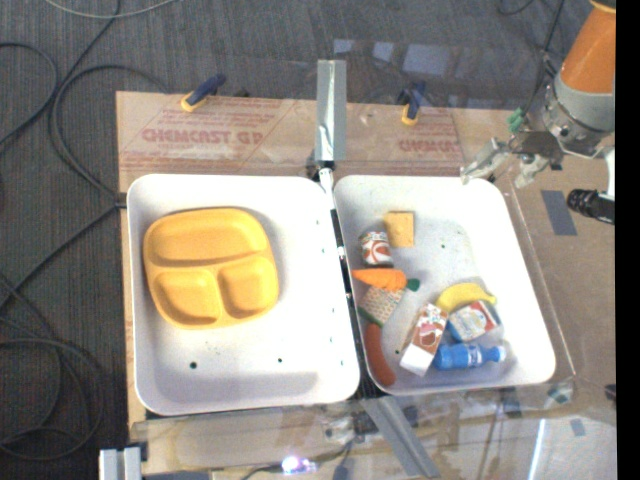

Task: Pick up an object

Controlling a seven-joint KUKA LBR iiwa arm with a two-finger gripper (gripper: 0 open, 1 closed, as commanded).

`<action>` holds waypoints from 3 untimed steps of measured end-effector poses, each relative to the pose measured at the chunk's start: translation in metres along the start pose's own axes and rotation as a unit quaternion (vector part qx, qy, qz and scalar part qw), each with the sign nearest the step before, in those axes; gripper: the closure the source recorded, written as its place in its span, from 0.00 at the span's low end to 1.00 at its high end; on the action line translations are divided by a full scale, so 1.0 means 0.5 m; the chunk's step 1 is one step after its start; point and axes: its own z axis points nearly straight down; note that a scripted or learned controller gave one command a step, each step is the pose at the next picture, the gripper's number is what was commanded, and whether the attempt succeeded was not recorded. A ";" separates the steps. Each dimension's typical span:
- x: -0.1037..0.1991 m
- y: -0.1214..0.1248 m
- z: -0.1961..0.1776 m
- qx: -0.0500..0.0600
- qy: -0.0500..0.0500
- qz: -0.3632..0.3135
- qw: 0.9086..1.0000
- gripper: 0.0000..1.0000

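Grey carpet is surrounding a bench (230, 133) carrying two white bins. Filling the left bin (300, 348) is a yellow divided tray (210, 265); toys are crowding the right bin (520, 298), likely as picking targets: banana (466, 294), carrot (380, 279), blue bottle (470, 355). Gripper (510, 163) is hovering beyond the right bin's far corner, fingers apart, holding nothing.

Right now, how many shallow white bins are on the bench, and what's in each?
2. The left shallow white bin holds a yellow plastic divided tray. The right shallow white bin holds a cluster of small toy foods, including a yellow toy banana and a blue plastic bottle; some overlap.
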 end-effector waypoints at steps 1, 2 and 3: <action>0.001 0.001 -0.019 0.001 -0.002 -0.001 1.000 1.00; 0.001 0.012 -0.168 -0.001 -0.001 0.012 1.000 1.00; 0.000 0.012 -0.167 0.000 -0.002 0.012 1.000 0.00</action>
